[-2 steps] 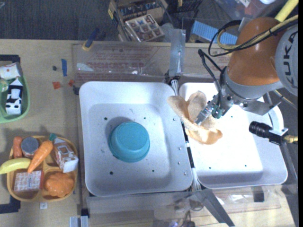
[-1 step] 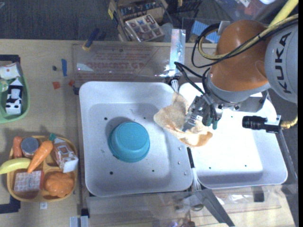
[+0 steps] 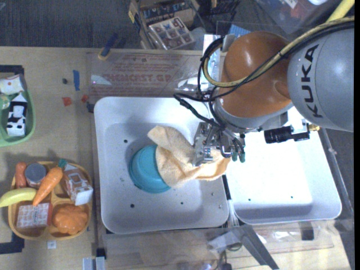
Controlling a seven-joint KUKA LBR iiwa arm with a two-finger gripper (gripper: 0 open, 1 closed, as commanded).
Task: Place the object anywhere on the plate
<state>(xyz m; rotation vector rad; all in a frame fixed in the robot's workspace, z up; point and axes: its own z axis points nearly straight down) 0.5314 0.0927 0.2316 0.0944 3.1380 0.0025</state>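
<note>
1. Lying in the left bin [image 3: 112, 122], the tan cloth [image 3: 177, 156] is the object to be placed; it is crumpled, with its left part draped over the right side of the blue plate [image 3: 143, 170] and its right part trailing toward the bin's right wall.
2. Its long axis runs roughly left to right across the view, dipping slightly toward the lower middle, with one bunched end rising near the upper left and the other end pointing right under the arm.
3. The end effector [image 3: 216, 151] sits over the cloth's right end. Whether its fingers are spread or pressed together on the fabric I cannot tell, since wrist hardware and cables hide the tips.
4. The cloth seems to be only partly on the plate because much of the fabric hangs off the plate's right rim onto the bin floor.
5. The right bin [image 3: 287, 190] lies just beside the left one, under the grey arm [image 3: 315, 77].
6. Farther left on the table [image 3: 50, 66], well apart, a yellow tray [image 3: 11, 221] of toy food and a green tray [image 3: 28, 129] play no part.
</note>
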